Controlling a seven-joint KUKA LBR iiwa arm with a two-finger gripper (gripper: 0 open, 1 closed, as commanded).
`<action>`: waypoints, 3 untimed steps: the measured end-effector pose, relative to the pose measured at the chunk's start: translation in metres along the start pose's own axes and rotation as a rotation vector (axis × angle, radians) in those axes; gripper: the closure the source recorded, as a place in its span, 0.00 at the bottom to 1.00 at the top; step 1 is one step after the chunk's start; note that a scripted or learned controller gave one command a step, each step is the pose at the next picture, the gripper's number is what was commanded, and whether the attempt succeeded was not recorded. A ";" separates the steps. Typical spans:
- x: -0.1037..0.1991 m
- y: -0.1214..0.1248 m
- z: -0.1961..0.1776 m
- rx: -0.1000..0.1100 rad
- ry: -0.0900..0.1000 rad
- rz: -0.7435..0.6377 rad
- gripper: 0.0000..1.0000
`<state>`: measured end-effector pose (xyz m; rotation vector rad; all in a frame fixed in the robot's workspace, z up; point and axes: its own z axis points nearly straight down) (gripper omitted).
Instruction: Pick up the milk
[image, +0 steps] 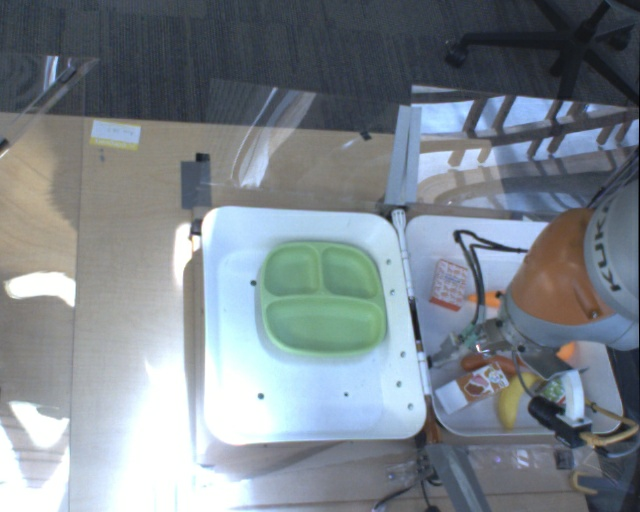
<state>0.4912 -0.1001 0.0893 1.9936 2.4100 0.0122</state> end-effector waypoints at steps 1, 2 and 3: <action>-0.001 0.000 0.000 0.001 0.000 -0.035 0.00; -0.005 -0.001 0.000 0.000 0.001 -0.068 0.00; -0.007 0.003 -0.012 -0.011 -0.006 -0.069 1.00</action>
